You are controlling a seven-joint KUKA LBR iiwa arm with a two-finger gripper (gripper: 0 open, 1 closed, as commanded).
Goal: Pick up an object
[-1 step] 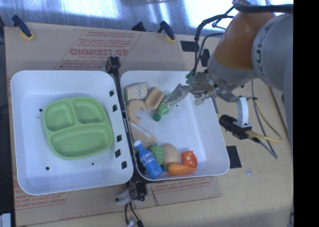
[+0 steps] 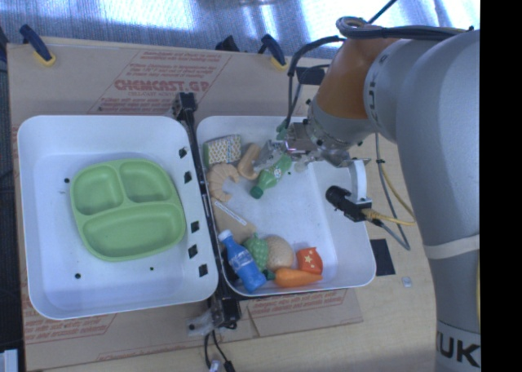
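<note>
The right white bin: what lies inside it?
Inside the right white bin: a green bottle under the claw, a blue bottle, an orange carrot, a red piece, tan bread-like pieces. The arm covers its far right corner.

Your arm (image 2: pixel 424 109) is reaching in from the right, its thick grey links filling the right side and running from the near edge up toward the far side. The orange band (image 2: pixel 347 77) is sitting just above the wrist, where the arm is bending down and to the left. The pincer (image 2: pixel 281 150) is pointing left and downward, low over the far part of the right-hand bin. Black cables are looping around the wrist.
</note>
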